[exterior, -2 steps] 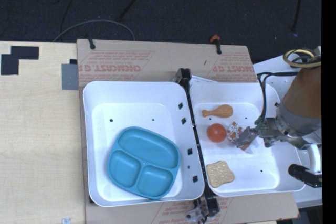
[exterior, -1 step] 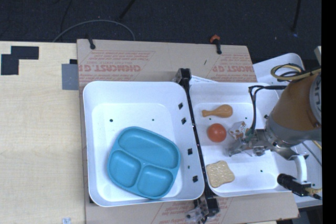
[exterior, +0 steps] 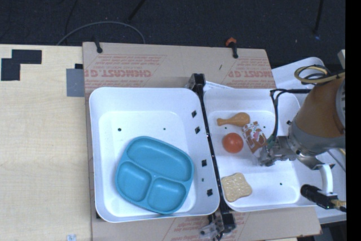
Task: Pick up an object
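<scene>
A: Where's the gripper point(exterior: 269, 155)?
B: Low in the right bin point(exterior: 282, 192), just right of the snack packet point(exterior: 253, 136). Nothing visible between its fingers; open or closed, can't tell.
A: Objects?
B: Tomato point(exterior: 232, 143) left of the packet, drumstick point(exterior: 234, 119) beyond it, cracker point(exterior: 236, 187) at the near left. Blue divided tray point(exterior: 153, 174) sits in the left bin point(exterior: 107, 121).

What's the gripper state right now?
Gripper: cannot tell open or shut; low in the right bin, beside the snack packet.
</scene>
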`<control>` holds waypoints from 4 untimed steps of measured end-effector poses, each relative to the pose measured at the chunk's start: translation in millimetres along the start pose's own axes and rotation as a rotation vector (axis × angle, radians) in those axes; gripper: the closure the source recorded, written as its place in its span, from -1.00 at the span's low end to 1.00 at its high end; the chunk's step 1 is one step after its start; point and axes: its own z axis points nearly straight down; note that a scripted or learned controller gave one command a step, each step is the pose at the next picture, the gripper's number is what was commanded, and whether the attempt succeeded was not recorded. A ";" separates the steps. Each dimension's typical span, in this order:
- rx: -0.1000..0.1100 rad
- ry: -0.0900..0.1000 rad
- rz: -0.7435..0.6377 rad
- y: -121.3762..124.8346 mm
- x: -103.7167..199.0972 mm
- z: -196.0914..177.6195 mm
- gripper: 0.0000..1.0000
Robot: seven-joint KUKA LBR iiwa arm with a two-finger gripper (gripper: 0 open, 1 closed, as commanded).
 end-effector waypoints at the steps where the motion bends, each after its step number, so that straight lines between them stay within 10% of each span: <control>1: -0.006 -0.002 -0.001 -2.1 -2.8 -42.3 1.00; 3: -0.007 -0.003 -0.008 -3.2 -2.3 -140.5 1.00; 4: -0.002 0.001 -0.011 0.2 51.9 -126.2 1.00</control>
